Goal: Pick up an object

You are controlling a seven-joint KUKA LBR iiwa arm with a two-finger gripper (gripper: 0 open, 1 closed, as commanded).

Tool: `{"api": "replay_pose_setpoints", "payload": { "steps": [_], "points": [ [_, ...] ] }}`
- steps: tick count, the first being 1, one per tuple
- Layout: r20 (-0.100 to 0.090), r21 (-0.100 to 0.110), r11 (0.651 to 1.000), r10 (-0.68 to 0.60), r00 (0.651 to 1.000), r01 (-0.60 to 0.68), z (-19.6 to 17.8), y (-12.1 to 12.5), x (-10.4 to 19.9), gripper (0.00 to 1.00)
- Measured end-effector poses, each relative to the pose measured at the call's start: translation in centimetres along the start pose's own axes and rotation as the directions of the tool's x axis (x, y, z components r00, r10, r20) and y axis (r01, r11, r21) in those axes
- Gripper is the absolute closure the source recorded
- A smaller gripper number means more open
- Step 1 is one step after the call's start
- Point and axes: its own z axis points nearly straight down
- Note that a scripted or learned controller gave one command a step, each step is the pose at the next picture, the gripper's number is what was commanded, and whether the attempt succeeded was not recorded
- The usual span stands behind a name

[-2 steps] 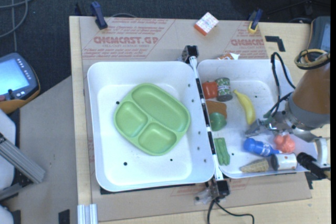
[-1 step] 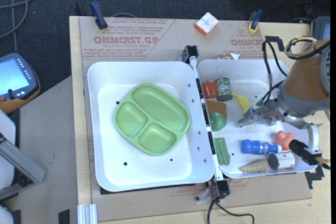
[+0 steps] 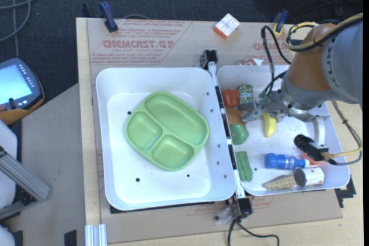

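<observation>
My gripper (image 3: 254, 112) hangs low over the left part of the right bin (image 3: 340, 180), reaching in from the right. Just right of it lies a yellow banana-like piece (image 3: 268, 124). A green can (image 3: 245, 93) and a red piece (image 3: 230, 98) sit just behind it, and an orange piece (image 3: 234, 117) is to its left. Nothing shows as held. Nearer the front lie a round green piece (image 3: 238, 133), a long green piece (image 3: 243, 165), a blue bottle (image 3: 283, 161), an ice-cream cone (image 3: 279, 182) and a white and red cylinder (image 3: 312, 176).
The left bin (image 3: 115, 181) holds a green divided plate (image 3: 167, 130). A small orange and white box (image 3: 226, 25) lies on the bench behind the bins. The arm's grey body and orange band (image 3: 311, 63) cover the right bin's back right.
</observation>
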Motion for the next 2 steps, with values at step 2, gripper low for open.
{"api": "replay_pose_setpoints", "payload": {
  "steps": [2],
  "points": [
    [-0.001,-0.004,1.000,-0.002,1.000,0.002,-10.5,0.4,7.7,1.00]
  ]
}}
